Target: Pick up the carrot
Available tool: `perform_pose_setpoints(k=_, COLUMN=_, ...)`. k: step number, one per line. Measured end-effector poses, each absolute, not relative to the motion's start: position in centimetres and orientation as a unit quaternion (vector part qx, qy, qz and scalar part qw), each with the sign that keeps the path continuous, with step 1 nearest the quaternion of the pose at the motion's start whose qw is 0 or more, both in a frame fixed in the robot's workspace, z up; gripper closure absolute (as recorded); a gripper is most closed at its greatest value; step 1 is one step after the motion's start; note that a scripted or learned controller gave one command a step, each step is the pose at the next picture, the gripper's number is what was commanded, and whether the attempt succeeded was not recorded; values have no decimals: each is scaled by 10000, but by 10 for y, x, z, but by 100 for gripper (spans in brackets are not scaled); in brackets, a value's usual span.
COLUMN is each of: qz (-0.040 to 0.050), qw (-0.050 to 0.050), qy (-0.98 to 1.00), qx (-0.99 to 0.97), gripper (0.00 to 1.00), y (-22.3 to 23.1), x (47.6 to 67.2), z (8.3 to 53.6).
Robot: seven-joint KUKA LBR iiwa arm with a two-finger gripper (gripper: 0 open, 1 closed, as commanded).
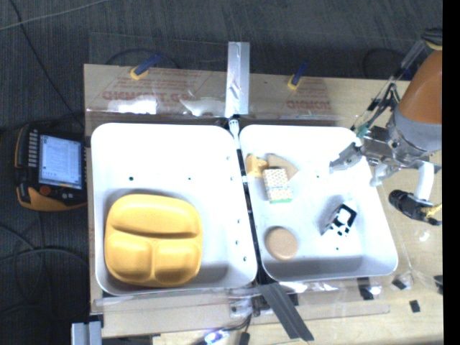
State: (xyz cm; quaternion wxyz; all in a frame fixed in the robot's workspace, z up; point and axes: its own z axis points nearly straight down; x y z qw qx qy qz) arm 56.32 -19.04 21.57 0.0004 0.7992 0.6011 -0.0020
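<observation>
The gripper (365,161) is hovering over the right bin's (381,261) edge, its grip state impossible to tell, carrying nothing visible. The likely carrot (253,165) is lying well away from it, against the bins' divider. Pickup is not yet begun.

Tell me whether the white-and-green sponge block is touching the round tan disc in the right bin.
Apart. In the camera view, bare white bin floor shows between the white-and-green sponge block and the round tan disc below it.
</observation>
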Motion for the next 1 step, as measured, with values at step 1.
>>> perform_pose_setpoints(k=1, qz=-24, qw=-41, qy=4998, qx=8662, gripper=0, y=-199, x=580, z=100)
